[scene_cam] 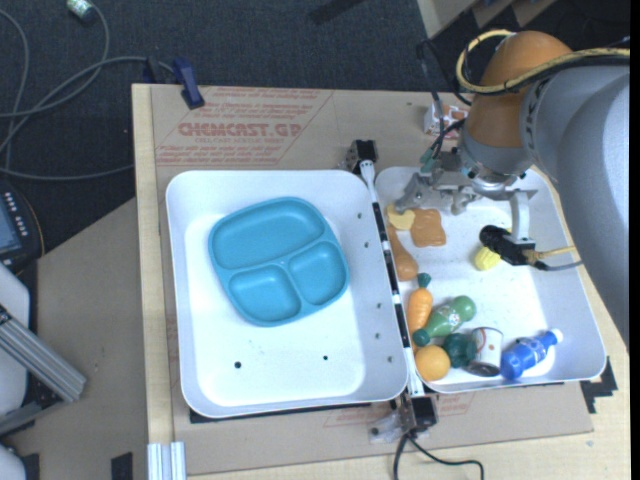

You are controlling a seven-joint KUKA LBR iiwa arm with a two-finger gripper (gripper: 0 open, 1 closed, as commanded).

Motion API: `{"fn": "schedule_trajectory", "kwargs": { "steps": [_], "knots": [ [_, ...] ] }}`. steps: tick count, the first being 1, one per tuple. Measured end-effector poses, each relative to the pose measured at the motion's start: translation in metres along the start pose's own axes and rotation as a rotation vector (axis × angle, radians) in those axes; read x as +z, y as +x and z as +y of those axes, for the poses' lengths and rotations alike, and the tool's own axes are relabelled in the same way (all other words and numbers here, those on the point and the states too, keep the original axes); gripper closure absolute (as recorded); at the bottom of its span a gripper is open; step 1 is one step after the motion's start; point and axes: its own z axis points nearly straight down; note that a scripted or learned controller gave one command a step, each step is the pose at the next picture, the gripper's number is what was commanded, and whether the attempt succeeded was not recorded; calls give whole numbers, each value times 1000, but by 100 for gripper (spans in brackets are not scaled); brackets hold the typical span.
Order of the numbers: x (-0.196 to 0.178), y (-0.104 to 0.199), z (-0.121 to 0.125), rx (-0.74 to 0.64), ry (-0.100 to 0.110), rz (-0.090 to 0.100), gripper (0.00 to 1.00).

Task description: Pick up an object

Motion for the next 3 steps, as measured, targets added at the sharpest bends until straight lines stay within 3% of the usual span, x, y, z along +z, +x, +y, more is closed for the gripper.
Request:
{"fn": "schedule_trajectory", "kwargs": {
  "steps": [2,3],
  "knots": [
    [0,1,-9,2,-2,-1,0],
    [-11,1,-8,1,-5,-1,100]
  ]
}}
